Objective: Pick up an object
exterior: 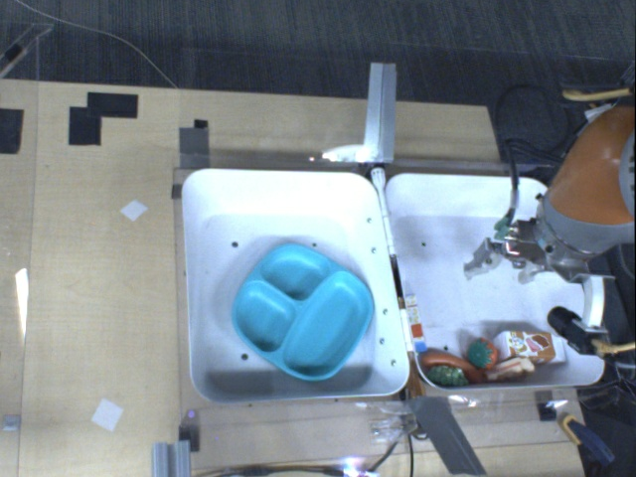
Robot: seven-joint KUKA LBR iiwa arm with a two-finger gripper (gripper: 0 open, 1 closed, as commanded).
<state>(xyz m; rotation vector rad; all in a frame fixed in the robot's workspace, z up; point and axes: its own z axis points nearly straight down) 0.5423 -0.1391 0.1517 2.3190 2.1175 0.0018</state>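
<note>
My claw (505, 256) hangs over the middle of the right bin (447, 212), its metal fingers spread apart with nothing between them. So the pick is not yet made; as I judge it, everything from the descent to the grip and the lift remains.

The things I could take lie along the near edge of this bin, well below my claw: a small printed packet (527, 346) that looks like soft, crinkly film, a round green and orange piece (481, 353), and a dark green lump (446, 374) in the corner, perhaps toy food. They huddle together, touching or nearly so.

The bin itself is smooth white plastic with rounded corners. In the left bin (214, 217) rests a turquoise divided tray (303, 309), glossy, hard-looking, with soft curved compartments. Both bins sit on the pale wood counter (89, 266).
</note>
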